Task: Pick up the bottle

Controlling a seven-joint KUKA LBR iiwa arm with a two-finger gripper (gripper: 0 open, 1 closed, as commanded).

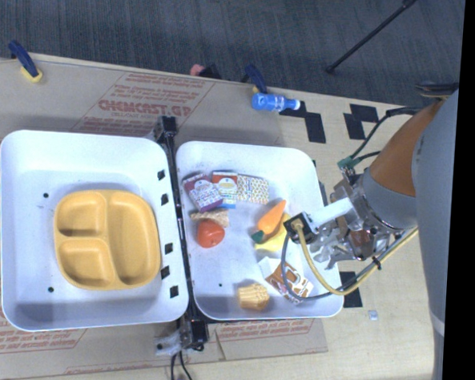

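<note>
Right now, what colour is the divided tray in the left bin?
Yellow-orange, plain with no pattern: the divided tray shows best in the camera view, lying in the left bin.

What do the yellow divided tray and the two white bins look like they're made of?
The yellow divided tray looks like moulded plastic with a matte finish: rounded compartment ridges, soft sheen. The two shallow white bins seem to be smooth thin plastic with rounded rims, though that's less certain.
</note>
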